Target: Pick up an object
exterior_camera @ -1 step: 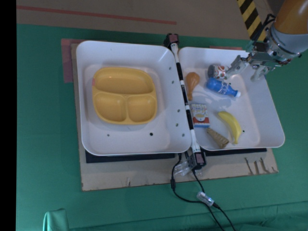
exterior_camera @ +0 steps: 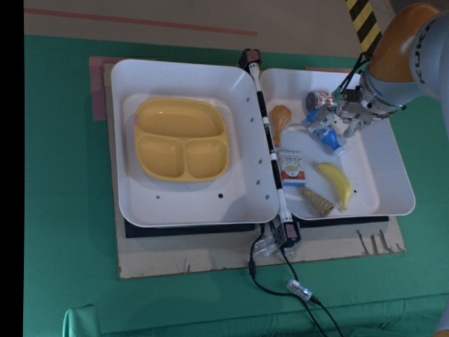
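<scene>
My gripper (exterior_camera: 341, 120) hangs low over the back of the right bin (exterior_camera: 393, 181), reaching in from the right. Directly beside and partly under it lies a small blue and white bottle (exterior_camera: 327, 139). A small can (exterior_camera: 316, 100) lies just left of the gripper, near the bin's far wall. Whether anything is held cannot be made out. A brown drumstick (exterior_camera: 280, 121) lies at the bin's left side. Nearer the front are a small white carton (exterior_camera: 291, 168), a yellow banana (exterior_camera: 337, 183) and a waffle cone (exterior_camera: 318, 201).
The left bin (exterior_camera: 175, 209) holds a yellow divided plate (exterior_camera: 182, 137). A black and white bar (exterior_camera: 268, 142) runs along the seam between the two bins. Cables (exterior_camera: 295, 286) trail over the green bench in front.
</scene>
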### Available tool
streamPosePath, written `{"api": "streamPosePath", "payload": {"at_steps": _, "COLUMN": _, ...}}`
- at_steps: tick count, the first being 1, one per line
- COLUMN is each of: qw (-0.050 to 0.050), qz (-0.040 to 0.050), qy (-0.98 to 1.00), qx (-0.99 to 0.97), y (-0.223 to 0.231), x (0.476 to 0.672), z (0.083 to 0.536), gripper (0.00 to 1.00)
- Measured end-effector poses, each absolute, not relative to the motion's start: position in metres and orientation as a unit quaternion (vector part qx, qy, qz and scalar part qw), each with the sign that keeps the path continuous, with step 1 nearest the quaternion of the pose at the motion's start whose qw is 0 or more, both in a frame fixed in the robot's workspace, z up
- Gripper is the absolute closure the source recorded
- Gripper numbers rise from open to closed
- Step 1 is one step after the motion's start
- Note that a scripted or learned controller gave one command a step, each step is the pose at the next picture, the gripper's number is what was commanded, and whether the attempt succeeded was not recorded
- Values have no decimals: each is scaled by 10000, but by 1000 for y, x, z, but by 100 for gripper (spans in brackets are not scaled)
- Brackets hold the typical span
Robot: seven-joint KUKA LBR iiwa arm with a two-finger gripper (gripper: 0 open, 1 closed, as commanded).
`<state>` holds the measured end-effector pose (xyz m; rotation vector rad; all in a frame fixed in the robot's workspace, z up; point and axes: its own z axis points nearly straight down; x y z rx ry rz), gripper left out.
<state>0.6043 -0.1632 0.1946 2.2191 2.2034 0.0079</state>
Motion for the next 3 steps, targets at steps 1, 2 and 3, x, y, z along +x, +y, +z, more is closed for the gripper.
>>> {"api": "streamPosePath", "payload": {"at_steps": 1, "qw": 122, "qz": 44, "qy": 7028, "qx": 7112, "y": -166, "x": 606, "z": 210, "gripper": 100}}
{"api": "streamPosePath", "payload": {"at_steps": 2, "qw": 73, "qz": 26, "qy": 7053, "qx": 7089, "y": -157, "x": 646, "z": 300, "gripper": 100}}
{"api": "streamPosePath", "payload": {"at_steps": 3, "qw": 64, "qz": 39, "qy": 7055, "qx": 7087, "y": -95, "x": 614, "z": 367, "gripper": 100}}
